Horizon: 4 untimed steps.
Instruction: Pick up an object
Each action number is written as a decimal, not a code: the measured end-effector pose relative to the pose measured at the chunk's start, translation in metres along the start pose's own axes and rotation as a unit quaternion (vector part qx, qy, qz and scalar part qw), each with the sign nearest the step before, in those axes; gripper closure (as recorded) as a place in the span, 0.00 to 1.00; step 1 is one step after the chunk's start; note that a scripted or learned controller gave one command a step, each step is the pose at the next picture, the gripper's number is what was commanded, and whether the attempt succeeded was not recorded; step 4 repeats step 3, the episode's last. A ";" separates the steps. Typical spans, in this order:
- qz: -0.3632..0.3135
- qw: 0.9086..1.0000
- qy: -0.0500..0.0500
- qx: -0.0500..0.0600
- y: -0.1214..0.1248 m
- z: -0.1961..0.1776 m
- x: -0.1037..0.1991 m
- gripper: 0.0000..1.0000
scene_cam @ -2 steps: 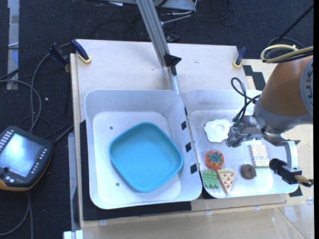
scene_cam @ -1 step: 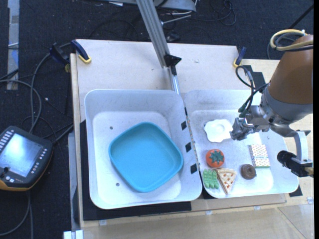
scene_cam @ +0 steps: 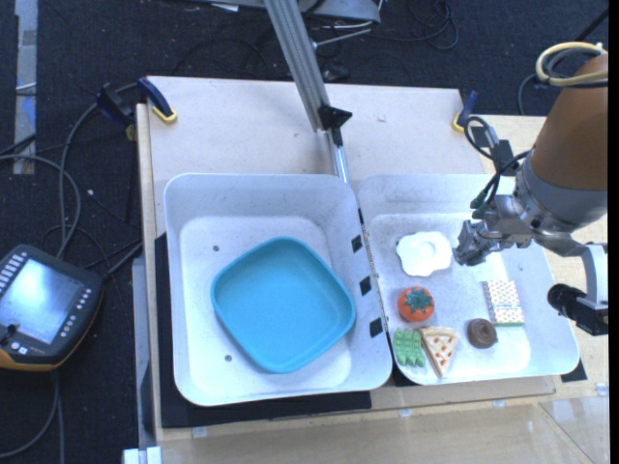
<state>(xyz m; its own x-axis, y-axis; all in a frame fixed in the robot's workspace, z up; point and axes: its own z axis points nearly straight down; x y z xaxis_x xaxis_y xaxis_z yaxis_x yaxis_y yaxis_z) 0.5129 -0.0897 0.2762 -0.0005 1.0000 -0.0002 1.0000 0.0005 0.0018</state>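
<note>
The right bin (scene_cam: 542, 361) holds a white fried egg (scene_cam: 424, 252), a red tomato (scene_cam: 416, 304), green pea pods (scene_cam: 409, 347), a pizza slice (scene_cam: 441, 349), a brown doughnut (scene_cam: 482, 333) and a pale patterned wafer (scene_cam: 503, 302). My gripper (scene_cam: 469, 247) hangs over this bin just right of the fried egg, above and left of the wafer. From this angle the fingers blend into the dark wrist.
The left bin (scene_cam: 193, 259) carries a blue square plate (scene_cam: 281, 303). A metal pole (scene_cam: 300, 46) slants down to the bins' shared back edge. A teach pendant (scene_cam: 39, 303) lies on the floor at the left. Cables hang off the arm's wrist.
</note>
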 end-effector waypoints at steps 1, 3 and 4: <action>-0.002 1.000 0.000 0.001 0.006 0.013 0.049 1.00; -0.002 1.000 0.000 0.002 0.038 0.044 0.149 1.00; -0.002 1.000 0.000 0.002 0.038 0.044 0.149 1.00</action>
